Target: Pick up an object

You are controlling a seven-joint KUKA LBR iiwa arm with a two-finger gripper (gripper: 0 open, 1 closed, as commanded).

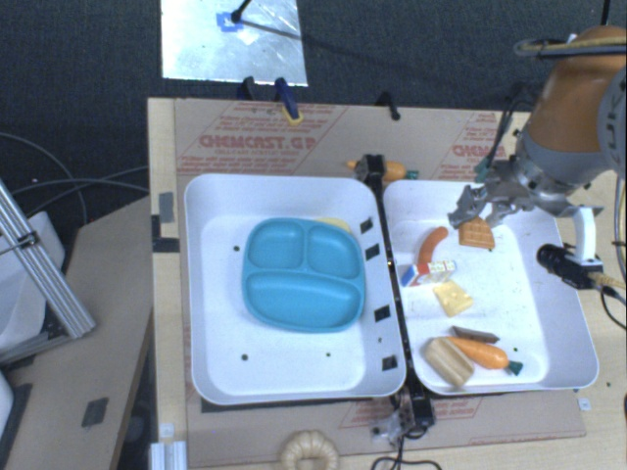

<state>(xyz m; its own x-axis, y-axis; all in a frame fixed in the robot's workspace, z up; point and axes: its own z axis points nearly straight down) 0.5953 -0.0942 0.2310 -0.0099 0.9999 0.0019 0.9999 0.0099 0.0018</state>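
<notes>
My gripper [479, 211] hangs over the far part of the right bin [568, 355], reaching in from the right. A brown square waffle piece [476, 235] sits directly under its tip, touching or nearly touching it; I cannot see whether it is gripped. To its left in the same bin lies an orange-red sausage [431, 243], with a small white, red and blue item [429, 272] below it. Further forward are a yellow cheese wedge [453, 298], a thin brown stick [475, 335], a carrot [482, 353] and a beige bread roll [446, 361].
The left bin [220, 360] holds a blue divided plate [302, 273] with a yellowish item [336, 223] peeking out behind it. A black divider with clips [389, 272] separates the bins. A small orange object [394, 171] lies beyond the bins' far edge.
</notes>
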